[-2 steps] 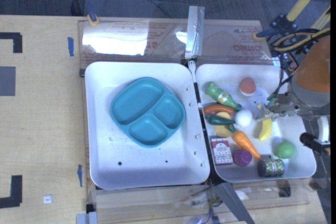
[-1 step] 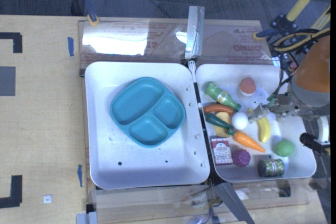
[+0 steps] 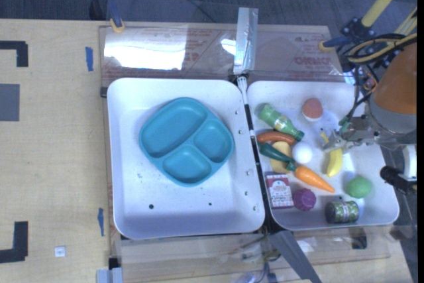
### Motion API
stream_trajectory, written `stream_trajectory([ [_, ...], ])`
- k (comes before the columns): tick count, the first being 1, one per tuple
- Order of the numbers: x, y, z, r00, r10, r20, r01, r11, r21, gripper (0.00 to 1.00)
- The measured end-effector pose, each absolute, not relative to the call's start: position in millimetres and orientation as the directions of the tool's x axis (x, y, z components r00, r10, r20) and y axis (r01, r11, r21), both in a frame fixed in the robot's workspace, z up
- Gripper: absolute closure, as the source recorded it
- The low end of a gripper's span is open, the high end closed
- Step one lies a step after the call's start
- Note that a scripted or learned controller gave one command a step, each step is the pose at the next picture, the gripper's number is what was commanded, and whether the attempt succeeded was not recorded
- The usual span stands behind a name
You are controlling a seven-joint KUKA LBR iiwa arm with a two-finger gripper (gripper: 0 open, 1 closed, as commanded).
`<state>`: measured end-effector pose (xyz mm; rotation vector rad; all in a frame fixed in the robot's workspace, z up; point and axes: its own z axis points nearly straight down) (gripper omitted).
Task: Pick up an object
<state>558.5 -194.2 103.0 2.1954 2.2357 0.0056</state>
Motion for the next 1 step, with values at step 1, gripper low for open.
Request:
stream_trajectory([
  [1, 634.4, -151.4, 202.8, -0.009, 1.000, -0.001, 1.000, 0.009, 0.010, 1.00],
])
